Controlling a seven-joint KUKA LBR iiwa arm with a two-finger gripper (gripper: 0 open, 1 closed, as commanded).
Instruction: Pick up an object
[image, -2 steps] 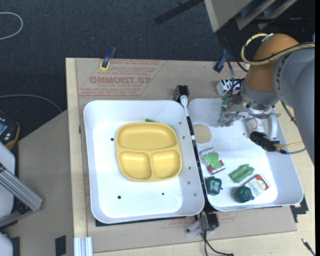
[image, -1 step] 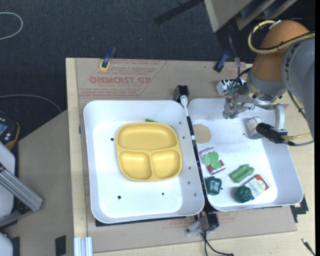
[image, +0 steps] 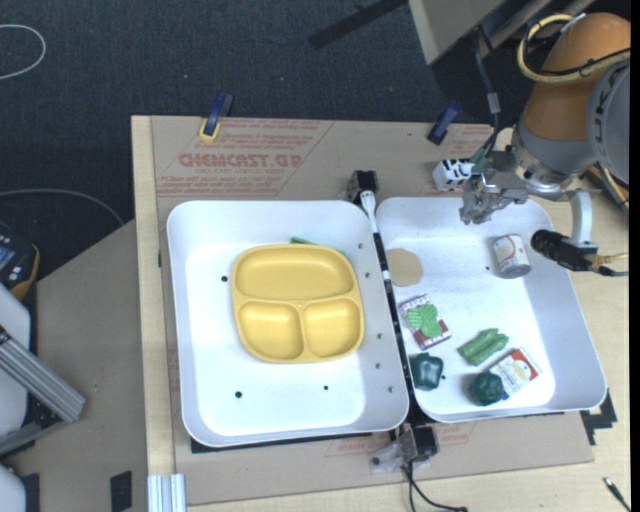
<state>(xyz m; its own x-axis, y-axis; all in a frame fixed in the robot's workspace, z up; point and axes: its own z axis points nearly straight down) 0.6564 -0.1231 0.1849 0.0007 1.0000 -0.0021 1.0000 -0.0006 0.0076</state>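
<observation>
Two white bins sit side by side on the bench. The left bin (image: 200, 390) bears one yellow divided plate (image: 297, 301) with three compartments, and a sliver of something green pokes out from behind its far edge. The right bin (image: 575, 340) holds the small stuff, and that is where any pick would happen.

The grey arm (image: 580, 80) reaches in from the right, its gripper (image: 483, 200) hanging over the far edge of the right bin with nothing between its fingers that I can see; whether they stand apart or together I can't tell from here. I'd judge this the approach step, with no object yet chosen or touched.

The nearest candidate is one small can (image: 510, 254) lying on its side just beside the gripper, toward the front. Further forward I count one tan disc (image: 404, 267), one packet with a green print (image: 424, 319), one green pod-like piece (image: 483, 345), one red-and-white packet (image: 517, 368), and two dark green lumps (image: 427, 371) (image: 487, 388). The next move calls for shifting over the can and descending squarely, since a round can may roll.
</observation>
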